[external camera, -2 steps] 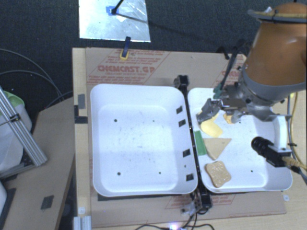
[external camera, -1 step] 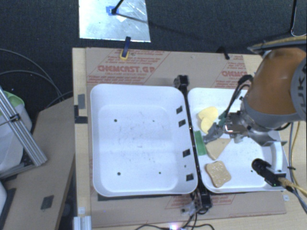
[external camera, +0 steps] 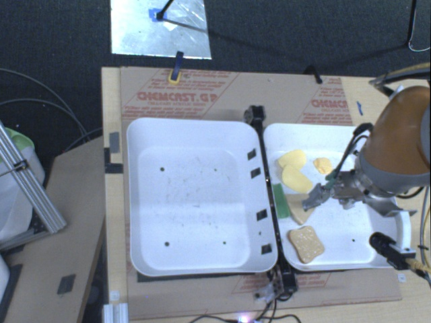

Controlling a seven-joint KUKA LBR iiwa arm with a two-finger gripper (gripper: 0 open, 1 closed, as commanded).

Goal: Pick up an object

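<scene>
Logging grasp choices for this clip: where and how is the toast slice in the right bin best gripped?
Grip the toast slice across its two side edges, coming straight down from above. It lies flat on the right bin, apart from the yellow pieces, with bare floor around it.

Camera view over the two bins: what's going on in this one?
The arm reaches in from the right, with its gripper low over the right bin. That bin holds two pale yellow pieces, a small orange-yellow piece, a green block at its left wall, and a toast-like slice nearer the front. The gripper sits near the lower yellow piece and the green block; I can't tell whether anything is grasped.
</scene>
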